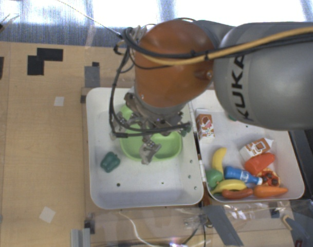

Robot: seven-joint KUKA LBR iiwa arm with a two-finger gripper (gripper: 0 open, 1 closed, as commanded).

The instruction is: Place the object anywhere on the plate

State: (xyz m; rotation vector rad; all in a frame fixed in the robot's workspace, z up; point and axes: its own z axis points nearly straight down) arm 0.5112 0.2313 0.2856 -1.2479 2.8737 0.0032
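Observation:
A light green plate (166, 145) lies in the middle of the left bin (146, 189), largely covered by the arm's wrist. My gripper (148, 152) hangs over the plate's front-left part, pointing down. A small dark green toy pepper (110, 161) rests on the bin floor to the left of the plate, apart from both plate and gripper. I see nothing lying on the visible part of the plate.
The right bin (295, 181) holds several toy foods: a brown carton (204, 125), a banana (218, 158), a blue bottle (242, 175), a red pepper (259, 163) and a carrot (270, 191). The big grey arm (269, 76) spans the upper right.

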